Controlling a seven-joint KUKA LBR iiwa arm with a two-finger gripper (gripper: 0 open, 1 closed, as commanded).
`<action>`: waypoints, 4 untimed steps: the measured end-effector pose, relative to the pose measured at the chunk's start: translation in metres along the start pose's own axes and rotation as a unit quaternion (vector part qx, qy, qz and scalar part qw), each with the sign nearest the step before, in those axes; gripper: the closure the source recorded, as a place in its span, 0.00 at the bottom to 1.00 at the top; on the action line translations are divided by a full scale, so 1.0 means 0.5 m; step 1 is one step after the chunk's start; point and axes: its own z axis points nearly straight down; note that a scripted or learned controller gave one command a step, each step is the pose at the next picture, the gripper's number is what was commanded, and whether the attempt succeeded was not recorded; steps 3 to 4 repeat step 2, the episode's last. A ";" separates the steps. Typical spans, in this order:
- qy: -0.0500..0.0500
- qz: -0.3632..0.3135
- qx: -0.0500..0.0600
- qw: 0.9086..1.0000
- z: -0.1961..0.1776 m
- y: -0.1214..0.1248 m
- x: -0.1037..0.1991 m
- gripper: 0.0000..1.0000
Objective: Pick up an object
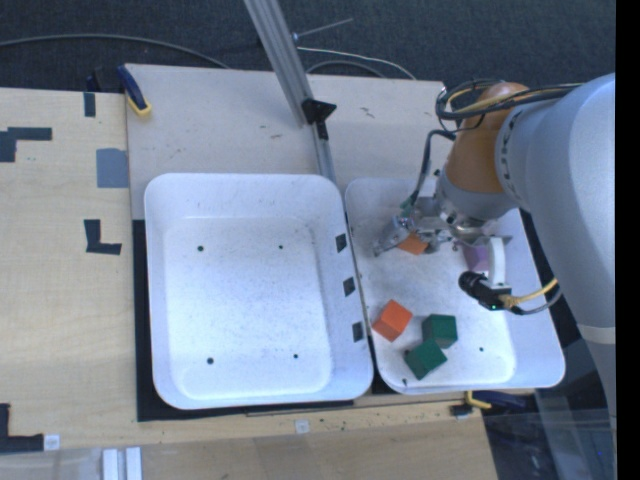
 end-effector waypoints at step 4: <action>-0.002 0.002 0.003 1.000 -0.017 0.081 0.018 1.00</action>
